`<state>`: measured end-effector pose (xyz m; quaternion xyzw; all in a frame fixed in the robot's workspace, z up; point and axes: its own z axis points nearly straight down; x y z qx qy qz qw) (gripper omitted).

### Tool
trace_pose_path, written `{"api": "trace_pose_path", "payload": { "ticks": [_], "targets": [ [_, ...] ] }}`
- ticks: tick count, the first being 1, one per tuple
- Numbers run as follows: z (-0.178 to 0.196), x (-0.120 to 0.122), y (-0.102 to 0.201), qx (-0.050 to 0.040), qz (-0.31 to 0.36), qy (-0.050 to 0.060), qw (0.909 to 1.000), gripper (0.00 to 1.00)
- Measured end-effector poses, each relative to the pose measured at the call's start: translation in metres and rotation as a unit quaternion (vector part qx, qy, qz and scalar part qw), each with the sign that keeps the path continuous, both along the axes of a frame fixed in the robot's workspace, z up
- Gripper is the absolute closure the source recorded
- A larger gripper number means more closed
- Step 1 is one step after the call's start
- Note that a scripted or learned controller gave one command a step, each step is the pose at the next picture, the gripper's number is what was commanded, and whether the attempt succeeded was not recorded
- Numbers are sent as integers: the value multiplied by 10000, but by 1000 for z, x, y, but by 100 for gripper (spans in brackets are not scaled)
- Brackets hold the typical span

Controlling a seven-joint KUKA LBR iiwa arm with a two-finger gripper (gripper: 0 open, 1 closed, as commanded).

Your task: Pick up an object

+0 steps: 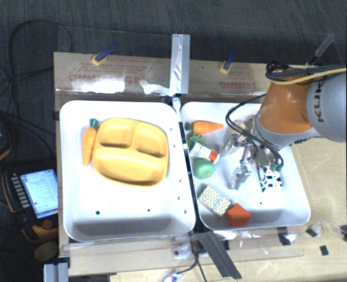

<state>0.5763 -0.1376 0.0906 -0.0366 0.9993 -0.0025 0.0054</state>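
Bench with two white bins, dark carpet beyond. Right bin (296,213): gripper (252,172) low over bare floor, fingers apart, nothing between them. Black-and-white block (270,181) just beside it; green apple (203,168) farther left. Pick not yet made; grasp and lift remain.

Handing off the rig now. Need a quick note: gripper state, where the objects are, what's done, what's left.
Gripper: down in the right bin; nothing visibly between its fingers, and I can't tell whether they are open or shut.
Right bin: black-and-white object just beside the gripper, carrot at the far side, green ball by the divider, patterned block and orange-red block at the near side.
Left bin: yellow tray with a second carrot along its side.
Done: arm is in over the right bin.
Left: no pick confirmed; grasp and lift still to do.
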Motion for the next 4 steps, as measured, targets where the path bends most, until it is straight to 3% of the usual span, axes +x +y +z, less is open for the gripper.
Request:
{"api": "trace_pose_path", "payload": {
  "ticks": [1,2,4],
  "targets": [
    [0,30,31,2,129,-20,9999,0],
    [0,28,41,4,-258,-21,9997,0],
    [0,2,41,42,-1696,-43,9855,0]
  ]
}}
